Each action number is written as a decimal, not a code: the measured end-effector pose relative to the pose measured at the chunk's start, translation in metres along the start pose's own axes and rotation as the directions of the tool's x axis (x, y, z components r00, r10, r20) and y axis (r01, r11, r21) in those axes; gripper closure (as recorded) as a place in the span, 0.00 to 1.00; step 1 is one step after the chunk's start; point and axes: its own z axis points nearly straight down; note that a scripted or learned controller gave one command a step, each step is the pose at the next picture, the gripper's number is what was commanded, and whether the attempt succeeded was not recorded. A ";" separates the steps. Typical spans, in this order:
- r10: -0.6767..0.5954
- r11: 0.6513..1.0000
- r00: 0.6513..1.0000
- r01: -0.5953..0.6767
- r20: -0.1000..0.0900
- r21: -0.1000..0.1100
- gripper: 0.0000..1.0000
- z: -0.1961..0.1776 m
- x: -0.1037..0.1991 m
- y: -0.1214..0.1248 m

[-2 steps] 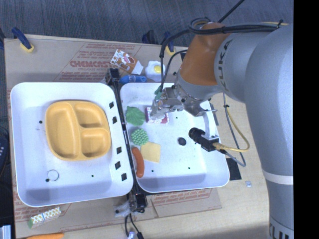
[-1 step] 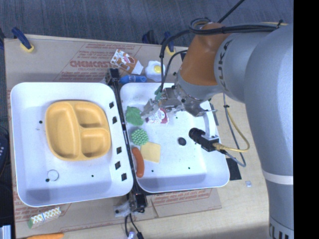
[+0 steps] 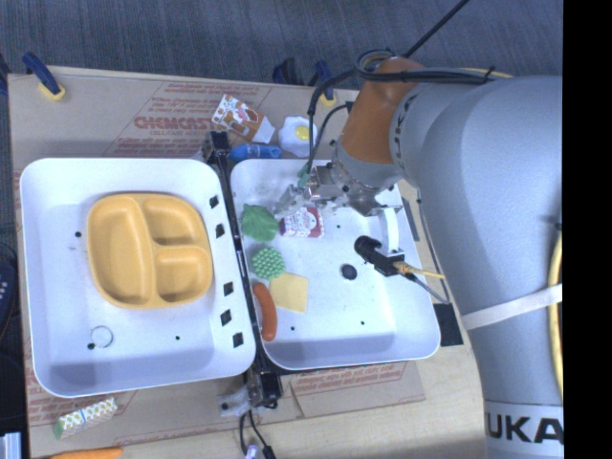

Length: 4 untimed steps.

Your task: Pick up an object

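Cardboard-topped bench: right bin (image 3: 411,338) holds a red-white packet (image 3: 303,223) just beneath the gripper (image 3: 304,191); grip unclear.

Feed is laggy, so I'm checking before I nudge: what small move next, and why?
Probably a short descent. The end effector sits in the right bin over the red-and-white packet, beside the green piece; its grip state is unclear.

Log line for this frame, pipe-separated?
arm: over right bin | gripper: low near red-and-white packet | grasp: not seen | left bin: yellow tray
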 end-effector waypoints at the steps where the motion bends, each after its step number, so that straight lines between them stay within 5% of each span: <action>1: -0.004 1.000 1.000 0.004 -0.001 -0.001 1.00 -0.011 0.001 0.001; 2: -0.004 1.000 1.000 0.004 -0.001 0.000 0.00 -0.011 0.001 0.001; 3: -0.425 0.905 0.905 0.425 -0.003 0.003 0.00 0.000 -0.022 -0.001; 4: -0.709 0.706 0.706 0.709 0.003 0.000 0.00 0.000 0.004 -0.006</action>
